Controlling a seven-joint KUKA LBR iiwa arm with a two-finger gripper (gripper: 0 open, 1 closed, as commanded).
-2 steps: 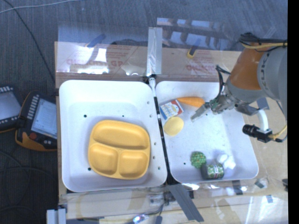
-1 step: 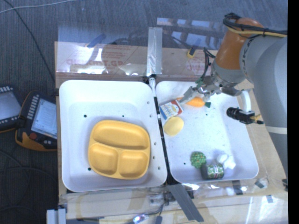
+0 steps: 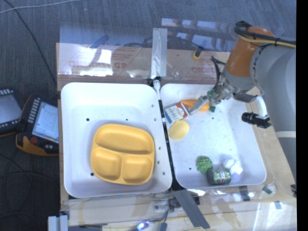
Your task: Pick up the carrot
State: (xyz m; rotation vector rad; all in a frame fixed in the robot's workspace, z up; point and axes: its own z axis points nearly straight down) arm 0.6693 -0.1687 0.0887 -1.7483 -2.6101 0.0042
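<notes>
Carrot (image 3: 199, 103) — orange, apparently partly hidden

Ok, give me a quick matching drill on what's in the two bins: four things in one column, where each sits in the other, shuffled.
Things:
1. yellow tray
2. carrot
3. broccoli
4. yellow disc

Places:
A. near edge of the right bin, beside a green can
B. left bin
C. far part of the right bin, at the gripper
D. right bin, by the divider, just below a small carton

Pairs: 1-B, 2-C, 3-A, 4-D
</notes>
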